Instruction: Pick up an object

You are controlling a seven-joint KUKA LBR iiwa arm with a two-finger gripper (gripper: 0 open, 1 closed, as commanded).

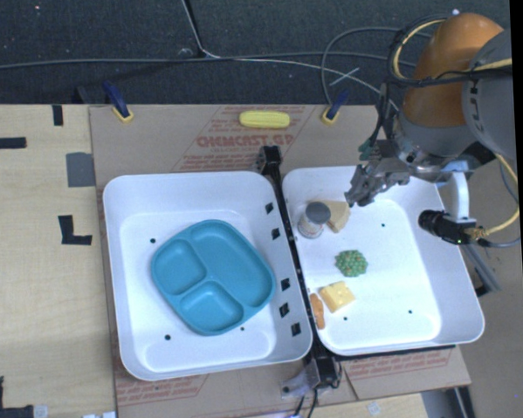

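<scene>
In the right bin (442,321) lie a green broccoli-like piece (352,263), a yellow cheese-like block (337,296), an orange piece (317,309) by the left wall, a grey round item (315,217) and a tan wedge (337,215). My gripper (362,192) hangs over the bin's upper part, just right of and above the tan wedge. I see nothing between its fingers.
The left bin (128,254) holds a blue sectioned plate (212,275). A yellow banana-shaped item (264,119) lies on the cardboard behind the bins. Cables run behind the arm, and a black fitting (444,225) sits over the right bin's right edge.
</scene>
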